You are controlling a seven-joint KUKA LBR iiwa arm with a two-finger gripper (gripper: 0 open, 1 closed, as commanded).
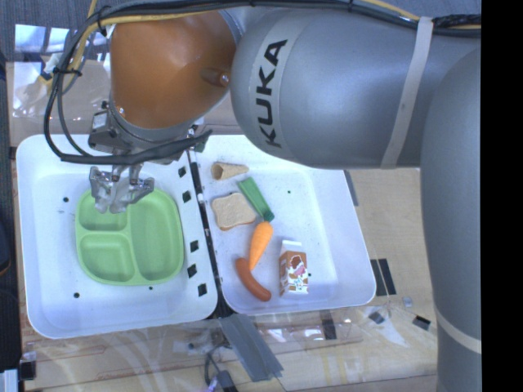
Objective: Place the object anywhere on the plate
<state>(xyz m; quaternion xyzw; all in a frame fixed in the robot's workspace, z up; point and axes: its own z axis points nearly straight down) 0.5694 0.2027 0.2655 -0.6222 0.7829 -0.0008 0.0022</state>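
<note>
Two white bins: the light-green three-compartment plastic plate [131, 237] lies in the left one, metal fingers [119, 189] over its upper edge; whether apart or clamped, and which object is meant, cannot tell. Judgement: release low, centred.

Bright, even light – soft glare on the arm [327, 72], faint shadows, slightly soft focus throughout

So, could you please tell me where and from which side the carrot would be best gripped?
Probably across the orange body of the carrot, near its middle, coming straight down from above. It lies flat and slanted in the right bin, its green top toward the bread slice and its tip by the sausage.
</note>
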